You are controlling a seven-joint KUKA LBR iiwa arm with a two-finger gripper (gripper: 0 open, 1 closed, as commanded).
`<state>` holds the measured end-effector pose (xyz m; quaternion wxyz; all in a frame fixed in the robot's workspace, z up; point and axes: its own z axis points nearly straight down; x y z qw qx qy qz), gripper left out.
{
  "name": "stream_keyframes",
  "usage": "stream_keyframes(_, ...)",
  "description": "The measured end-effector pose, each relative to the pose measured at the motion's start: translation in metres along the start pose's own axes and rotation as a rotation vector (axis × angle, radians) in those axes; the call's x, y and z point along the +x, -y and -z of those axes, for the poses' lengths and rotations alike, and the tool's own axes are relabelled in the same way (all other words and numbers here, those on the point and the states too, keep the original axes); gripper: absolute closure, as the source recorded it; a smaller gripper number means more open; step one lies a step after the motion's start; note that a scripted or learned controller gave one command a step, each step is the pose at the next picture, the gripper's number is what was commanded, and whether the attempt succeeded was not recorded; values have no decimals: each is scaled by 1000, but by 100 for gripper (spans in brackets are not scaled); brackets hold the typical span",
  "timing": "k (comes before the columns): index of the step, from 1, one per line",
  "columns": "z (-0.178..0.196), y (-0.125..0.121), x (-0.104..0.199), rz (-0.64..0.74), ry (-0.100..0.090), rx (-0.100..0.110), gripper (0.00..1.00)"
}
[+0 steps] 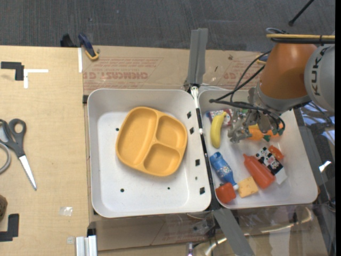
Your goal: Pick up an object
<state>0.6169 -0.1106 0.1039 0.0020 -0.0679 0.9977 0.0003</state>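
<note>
Dark carpet runs behind a pale wooden bench (42, 143) that carries two shallow white bins side by side. Inside the right bin (306, 159) lies the clutter on offer: a yellow banana (216, 130) near the dividing wall, a blue bottle (221, 166) just below it, a red round piece (225, 194) at that bottle's lower end, a yellow cheese wedge (247, 187) beside it, a red bottle (258, 171) lying aslant, and a black-and-white patterned packet (267, 159) touching the red bottle's right side. An orange object (257, 133) sits under the arm's wrist, partly hidden. The gripper (238, 129) hangs low over the upper part of this bin, between the banana and the orange object; whether its fingers are spread or closed cannot be told, and nothing is seen between them. The left bin (101, 153) holds a yellow divided plate (152, 141). Scissors (18, 145) lie on the bench at far left.
</note>
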Motion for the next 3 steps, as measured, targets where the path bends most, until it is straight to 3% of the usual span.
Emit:
stream_keyframes(1, 149, 77, 41, -100, 1, 2, 100)
stream_keyframes(2, 149, 77, 41, -99, 1, 1, 0)
stream_keyframes(3, 8, 81, -11, -128, 1, 0, 0)
